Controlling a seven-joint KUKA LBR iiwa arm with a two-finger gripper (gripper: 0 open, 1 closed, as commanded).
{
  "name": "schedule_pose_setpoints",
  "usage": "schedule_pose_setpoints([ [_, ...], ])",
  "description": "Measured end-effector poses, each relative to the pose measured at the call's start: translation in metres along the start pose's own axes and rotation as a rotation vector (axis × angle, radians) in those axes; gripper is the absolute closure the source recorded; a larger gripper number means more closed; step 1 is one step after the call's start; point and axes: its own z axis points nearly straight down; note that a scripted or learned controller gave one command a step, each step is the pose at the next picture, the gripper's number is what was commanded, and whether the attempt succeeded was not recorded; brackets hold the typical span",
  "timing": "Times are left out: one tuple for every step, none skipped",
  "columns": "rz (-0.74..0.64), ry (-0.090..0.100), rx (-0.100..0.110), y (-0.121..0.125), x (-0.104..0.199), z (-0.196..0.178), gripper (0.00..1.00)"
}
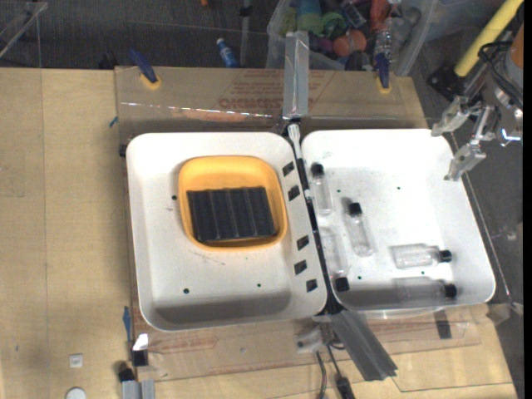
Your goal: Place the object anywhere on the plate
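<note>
1. Left bin (pixel 150 223): holds an orange plate (pixel 233 171) with rounded corners. A dark ribbed slab (pixel 231 213) lies on the plate, covering most of its floor.
2. Right bin (pixel 407 173): holds several clear vials with black caps. One vial (pixel 359 227) lies near the bin centre, another (pixel 320 191) beside the divider, and a third (pixel 420 257) lies crosswise near the front right corner. A fourth (pixel 424 289) rests along the front wall. The transparent bodies are hard to separate from the white floor — mainly the caps give their positions.
3. Gripper (pixel 465 160): sits at the right bin's far right corner, above the rim and apart from every vial. The arm behind it is cut off by the frame edge.
4. Finger state: cannot be determined — the thin metal parts overlap at this angle.
5. No vial rests on the plate.
</note>
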Motion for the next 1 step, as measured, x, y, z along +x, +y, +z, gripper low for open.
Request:
schedule_pose_setpoints([
  [-0.027,-0.001,-0.001,-0.0004,0.0001,-0.0004,0.00],
])
